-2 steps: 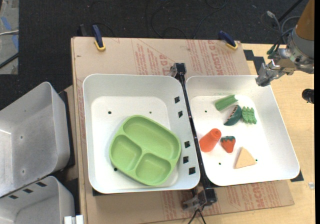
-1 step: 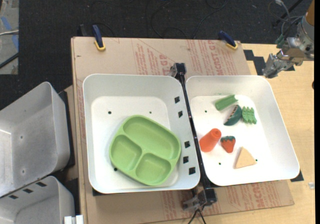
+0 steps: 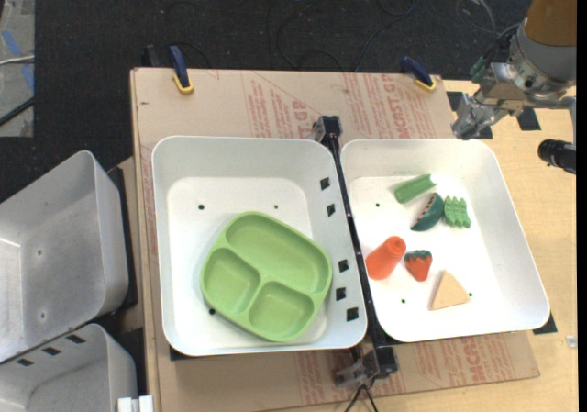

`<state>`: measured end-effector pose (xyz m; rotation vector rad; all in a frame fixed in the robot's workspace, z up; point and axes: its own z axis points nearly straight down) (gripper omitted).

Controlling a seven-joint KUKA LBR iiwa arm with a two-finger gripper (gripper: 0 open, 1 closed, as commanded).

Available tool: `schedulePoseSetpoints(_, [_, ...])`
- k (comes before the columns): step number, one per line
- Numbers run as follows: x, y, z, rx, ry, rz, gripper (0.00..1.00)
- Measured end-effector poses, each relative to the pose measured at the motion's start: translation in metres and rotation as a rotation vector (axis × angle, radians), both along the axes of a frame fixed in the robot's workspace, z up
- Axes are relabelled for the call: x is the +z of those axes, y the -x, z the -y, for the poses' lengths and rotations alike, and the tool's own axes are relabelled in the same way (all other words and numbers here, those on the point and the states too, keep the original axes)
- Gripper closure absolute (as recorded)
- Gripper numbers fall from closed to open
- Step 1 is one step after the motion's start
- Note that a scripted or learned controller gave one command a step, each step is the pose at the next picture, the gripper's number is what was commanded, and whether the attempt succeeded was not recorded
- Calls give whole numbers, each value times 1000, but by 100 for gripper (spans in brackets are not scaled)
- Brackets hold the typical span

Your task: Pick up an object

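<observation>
Tan wedge (image 3: 448, 293) in right bin (image 3: 514, 217), well apart from gripper (image 3: 468, 122)

Red printed lettering ran across the cardboard sheet (image 3: 275, 98) under the bins, seen upside down and too faint to read reliably.

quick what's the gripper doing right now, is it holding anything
Gripper: above the far right corner of the right bin, nothing seen in it; open or closed cannot be told.
</observation>
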<state>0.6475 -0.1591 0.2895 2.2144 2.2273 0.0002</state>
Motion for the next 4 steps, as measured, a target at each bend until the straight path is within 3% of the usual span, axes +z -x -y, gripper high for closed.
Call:
schedulePoseSetpoints(2, [-6,-10,-94,2,-1,-1,100])
schedulePoseSetpoints(4, [-12,-2,-199,2,-1,-1,100])
